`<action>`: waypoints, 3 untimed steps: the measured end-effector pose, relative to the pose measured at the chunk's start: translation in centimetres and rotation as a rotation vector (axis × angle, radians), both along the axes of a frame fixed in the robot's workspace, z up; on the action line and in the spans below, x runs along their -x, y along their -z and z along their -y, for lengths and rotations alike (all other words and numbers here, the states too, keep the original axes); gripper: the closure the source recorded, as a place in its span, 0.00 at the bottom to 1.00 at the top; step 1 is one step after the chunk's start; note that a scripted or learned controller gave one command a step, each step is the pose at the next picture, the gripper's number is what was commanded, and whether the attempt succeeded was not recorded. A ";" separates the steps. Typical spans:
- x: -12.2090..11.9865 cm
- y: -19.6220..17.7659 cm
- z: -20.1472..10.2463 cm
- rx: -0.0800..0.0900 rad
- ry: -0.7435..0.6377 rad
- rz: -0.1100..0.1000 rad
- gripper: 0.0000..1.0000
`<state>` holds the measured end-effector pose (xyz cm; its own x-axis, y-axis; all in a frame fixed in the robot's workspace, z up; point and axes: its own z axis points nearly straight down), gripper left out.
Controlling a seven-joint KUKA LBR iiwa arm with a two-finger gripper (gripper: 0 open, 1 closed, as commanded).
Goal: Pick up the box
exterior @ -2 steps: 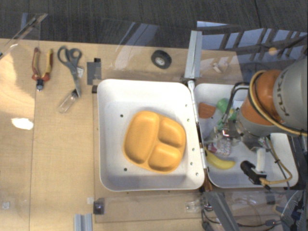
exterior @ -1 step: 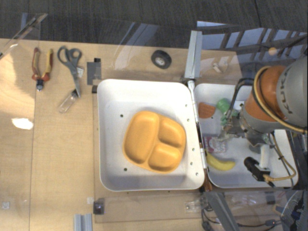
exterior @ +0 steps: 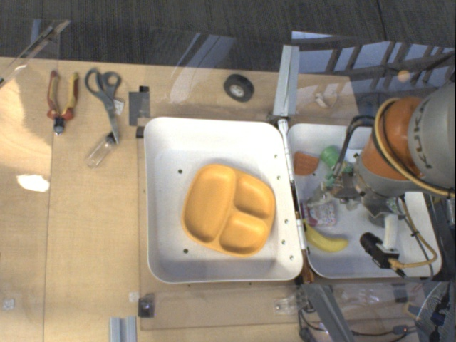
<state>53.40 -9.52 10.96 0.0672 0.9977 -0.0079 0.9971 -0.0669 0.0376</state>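
Arm low over the right bin (exterior: 420, 266), crowding its middle.
The gripper (exterior: 340, 191) is down among clutter; its opening cannot be told. No box can be made out. A banana (exterior: 326, 241) lies near the front edge; the yellow tray (exterior: 229, 209) sits in the left bin (exterior: 164, 191), with bare floor around it.

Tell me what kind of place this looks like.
Probably a robotics lab or workshop. A robot arm reaches into one of two white bins on a wooden bench, with pliers, scissors and tape lying nearby.
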 end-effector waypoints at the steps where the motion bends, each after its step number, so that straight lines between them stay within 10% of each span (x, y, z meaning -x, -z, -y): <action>1: 1.7 1.3 -0.2 -0.002 -0.115 0.000 0.00; 2: 1.3 0.1 0.0 0.005 -0.117 0.011 1.00; 3: 1.4 0.1 -0.1 0.003 -0.118 0.009 0.00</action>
